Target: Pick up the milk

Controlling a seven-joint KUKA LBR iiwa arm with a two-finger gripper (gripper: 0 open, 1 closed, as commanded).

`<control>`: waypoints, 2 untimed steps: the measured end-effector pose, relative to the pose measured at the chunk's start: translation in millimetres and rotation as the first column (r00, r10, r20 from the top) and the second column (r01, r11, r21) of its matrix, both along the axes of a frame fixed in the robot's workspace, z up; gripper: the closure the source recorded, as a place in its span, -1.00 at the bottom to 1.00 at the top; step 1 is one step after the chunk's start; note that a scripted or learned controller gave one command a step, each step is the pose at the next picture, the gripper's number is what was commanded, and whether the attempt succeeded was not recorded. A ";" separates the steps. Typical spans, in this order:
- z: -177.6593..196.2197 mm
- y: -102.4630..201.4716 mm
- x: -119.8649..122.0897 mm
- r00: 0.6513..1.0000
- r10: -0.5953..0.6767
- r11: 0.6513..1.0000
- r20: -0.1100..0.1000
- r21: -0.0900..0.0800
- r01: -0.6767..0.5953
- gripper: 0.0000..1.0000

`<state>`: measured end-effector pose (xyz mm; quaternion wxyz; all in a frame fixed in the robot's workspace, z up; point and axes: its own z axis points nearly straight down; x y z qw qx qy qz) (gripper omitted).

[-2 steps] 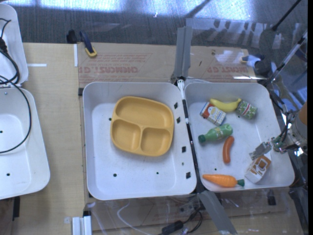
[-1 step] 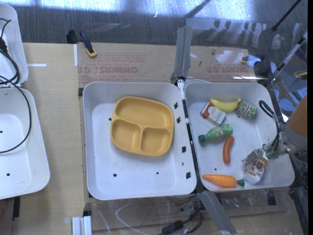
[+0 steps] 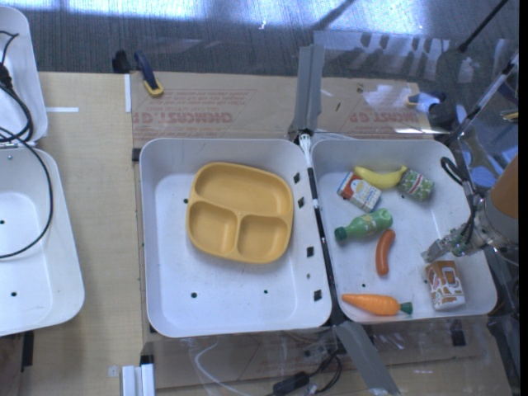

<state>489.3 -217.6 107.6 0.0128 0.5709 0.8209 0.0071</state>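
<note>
— So where's the claw (image 3: 446,246) now?
— Over the right bin (image 3: 437,151), near its right wall; whether it's open or closed I cannot tell.
— And the milk (image 3: 445,285)?
— Lying flat just below the claw, towards the bin's front; nothing is gripped that I can see.
— Anything else close?
— A sausage (image 3: 383,252) to its left, a carrot (image 3: 376,304) further down-left; the yellow tray (image 3: 240,211) sits well left, in the other bin.
</note>
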 end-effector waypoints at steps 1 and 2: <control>102.1 12.1 20.9 0.993 -0.117 0.993 -0.028 0.002 0.117 1.00; 101.5 12.0 20.6 0.993 -0.117 0.993 -0.029 0.002 0.117 -1.00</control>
